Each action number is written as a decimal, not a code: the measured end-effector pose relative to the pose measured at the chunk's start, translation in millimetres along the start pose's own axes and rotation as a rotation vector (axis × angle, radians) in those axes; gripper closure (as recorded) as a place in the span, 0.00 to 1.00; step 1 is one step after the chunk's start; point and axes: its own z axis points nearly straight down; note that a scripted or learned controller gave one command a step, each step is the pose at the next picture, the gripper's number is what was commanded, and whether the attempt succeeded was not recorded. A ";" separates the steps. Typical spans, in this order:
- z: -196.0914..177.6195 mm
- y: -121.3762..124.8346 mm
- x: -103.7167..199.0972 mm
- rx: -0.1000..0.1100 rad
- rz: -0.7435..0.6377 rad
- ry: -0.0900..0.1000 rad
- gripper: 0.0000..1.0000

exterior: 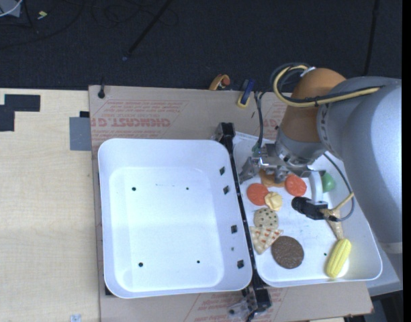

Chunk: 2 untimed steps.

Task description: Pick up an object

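the arm (367,133) enters from the right and hangs over the far end of the right bin (367,274). the gripper (276,170) sits low at that end, just above a red disc (258,194) and a second red disc (295,185). whether the jaws are spread or pressed together cannot be told; nothing is visibly pinched. a small yellow piece (273,200) lies touching the first red disc. nearer, a waffle-patterned piece (265,228) lies beside a round brown cookie (287,252). a yellow corn cob (338,258) rests near the right wall, a green item (328,180) farther back. the left bin (165,154) stands adjacent on the counter (37,213).
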 end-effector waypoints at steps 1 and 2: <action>1.5 -75.2 -11.3 0.006 0.002 0.002 0.00; -8.8 -73.7 -13.0 0.005 0.007 0.002 1.00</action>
